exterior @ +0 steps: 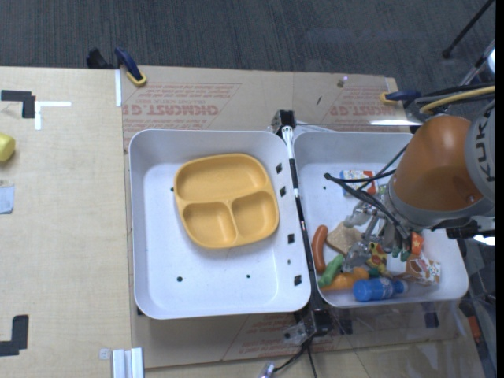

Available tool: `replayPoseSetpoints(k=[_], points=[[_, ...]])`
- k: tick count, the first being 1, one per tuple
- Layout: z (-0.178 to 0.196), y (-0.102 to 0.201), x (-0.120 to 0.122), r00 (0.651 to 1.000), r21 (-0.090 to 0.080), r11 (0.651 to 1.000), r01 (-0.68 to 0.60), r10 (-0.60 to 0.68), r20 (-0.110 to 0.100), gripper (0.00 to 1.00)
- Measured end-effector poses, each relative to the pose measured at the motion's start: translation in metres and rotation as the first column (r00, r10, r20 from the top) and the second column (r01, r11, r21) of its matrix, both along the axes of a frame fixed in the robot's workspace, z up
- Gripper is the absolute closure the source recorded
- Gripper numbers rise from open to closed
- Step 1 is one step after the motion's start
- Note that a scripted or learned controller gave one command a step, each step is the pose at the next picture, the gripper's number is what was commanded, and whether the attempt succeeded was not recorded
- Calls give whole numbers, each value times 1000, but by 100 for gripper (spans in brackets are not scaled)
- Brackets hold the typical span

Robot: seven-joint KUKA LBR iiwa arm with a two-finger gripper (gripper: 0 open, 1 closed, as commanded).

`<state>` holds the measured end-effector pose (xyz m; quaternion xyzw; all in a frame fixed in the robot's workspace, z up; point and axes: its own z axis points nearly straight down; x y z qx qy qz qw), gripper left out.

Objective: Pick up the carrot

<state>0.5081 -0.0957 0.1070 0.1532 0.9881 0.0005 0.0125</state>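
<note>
The carrot (349, 279) lies near the front wall of the right bin (315, 172). It is orange, with a green top pointing left toward a red sausage. My gripper (368, 246) hangs low over the middle of that bin, just above and slightly behind the carrot, among several toy foods. The orange band of the arm (437, 164) covers the bin's right side. No object shows clearly in the gripper's grasp.
A red sausage (318, 247), a slice of bread (342, 238), a blue bottle (376, 290) and a small carton (426, 271) crowd around the carrot. The left bin (150, 235) holds a yellow divided plate (227, 199). Cables run to the wrist.
</note>
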Motion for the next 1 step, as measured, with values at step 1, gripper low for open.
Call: replayPoseSetpoints(k=[1], points=[[-11, 0, -24, 974, 3, 974, 227, -227, -5, 0]])
